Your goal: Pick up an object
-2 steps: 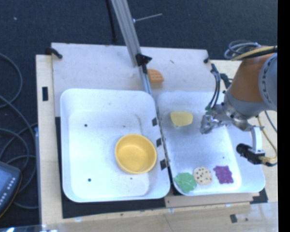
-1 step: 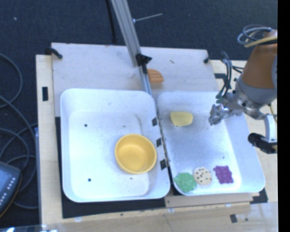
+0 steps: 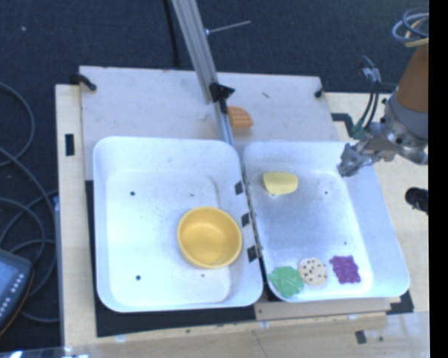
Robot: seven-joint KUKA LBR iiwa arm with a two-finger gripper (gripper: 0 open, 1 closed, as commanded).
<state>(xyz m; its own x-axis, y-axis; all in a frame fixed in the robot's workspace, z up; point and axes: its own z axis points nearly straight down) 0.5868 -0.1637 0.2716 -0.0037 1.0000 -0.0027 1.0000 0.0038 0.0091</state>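
The right bin (image 3: pixel 366 222) holds a yellow soft lump (image 3: pixel 280 183) near its far left. Along its near edge lie a green piece (image 3: pixel 286 280), a pale speckled cookie (image 3: pixel 312 271) and a purple piece (image 3: pixel 346 268). A yellow bowl (image 3: pixel 209 236) sits in the left bin (image 3: pixel 127 200). My gripper (image 3: pixel 352 159) hangs over the right bin's far right rim, well right of the yellow lump, with nothing seen in it.
A slanted metal pole (image 3: pixel 198 47) rises from the back between the bins. An orange object (image 3: pixel 240 118) lies on the bench behind the bins. Cables (image 3: pixel 7 162) and a tablet (image 3: pixel 4 289) sit off the left side.
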